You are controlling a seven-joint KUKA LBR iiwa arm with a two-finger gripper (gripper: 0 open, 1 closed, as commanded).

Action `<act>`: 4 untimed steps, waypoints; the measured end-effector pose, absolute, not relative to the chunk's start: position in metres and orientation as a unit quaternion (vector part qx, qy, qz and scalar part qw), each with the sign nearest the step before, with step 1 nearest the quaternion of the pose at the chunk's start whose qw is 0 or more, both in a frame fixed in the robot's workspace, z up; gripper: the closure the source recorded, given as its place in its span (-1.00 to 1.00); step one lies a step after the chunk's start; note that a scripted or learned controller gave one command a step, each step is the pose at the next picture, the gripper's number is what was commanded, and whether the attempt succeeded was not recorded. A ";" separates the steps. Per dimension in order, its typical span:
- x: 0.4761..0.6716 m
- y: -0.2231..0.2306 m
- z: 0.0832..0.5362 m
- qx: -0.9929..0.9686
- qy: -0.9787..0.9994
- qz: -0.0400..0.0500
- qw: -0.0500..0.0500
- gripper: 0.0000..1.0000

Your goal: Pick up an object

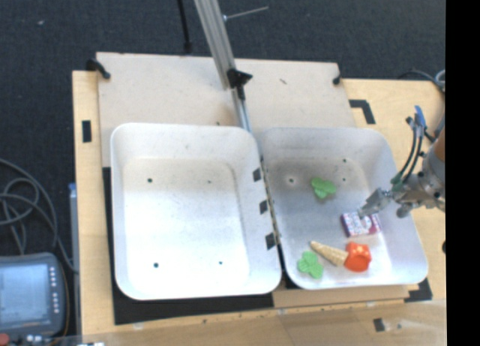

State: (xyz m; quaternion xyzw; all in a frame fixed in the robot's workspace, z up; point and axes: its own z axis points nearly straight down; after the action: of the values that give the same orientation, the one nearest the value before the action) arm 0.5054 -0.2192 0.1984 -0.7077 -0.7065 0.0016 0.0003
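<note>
So the pink-and-white block [360,224] sits in the right bin [300,149], toward its right side; my gripper [386,200] hangs just beside it up-right, can't tell what state it's in; nothing visibly held. Below the block there's an orange piece [358,257] touching a tan cone [327,252], a green thing [310,264] next to that, another green one [323,188] mid-bin; the left bin [187,209] sits alongside on the light wood tabletop [300,97]; dark carpet [75,7] beyond, metal pole [214,25] behind.

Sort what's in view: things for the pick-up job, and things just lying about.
For the job:
pincer
purple block
red piece
cone
green piece
second green piece
right bin

Lying about:
left bin
metal pole
screen
cables
</note>
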 end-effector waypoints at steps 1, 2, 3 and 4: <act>0.509 -0.216 0.137 -0.708 -0.706 0.002 0.001 -1.00; 0.511 -0.221 0.104 -0.709 -0.705 0.001 -0.007 -1.00; 0.513 -0.218 0.116 -0.709 -0.705 -0.003 -0.007 1.00; 0.516 -0.209 0.171 -0.706 -0.709 -0.002 -0.004 1.00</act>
State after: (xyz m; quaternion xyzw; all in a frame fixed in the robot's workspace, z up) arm 0.5158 -0.2092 0.1708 -0.7056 -0.7086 -0.0018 -0.0036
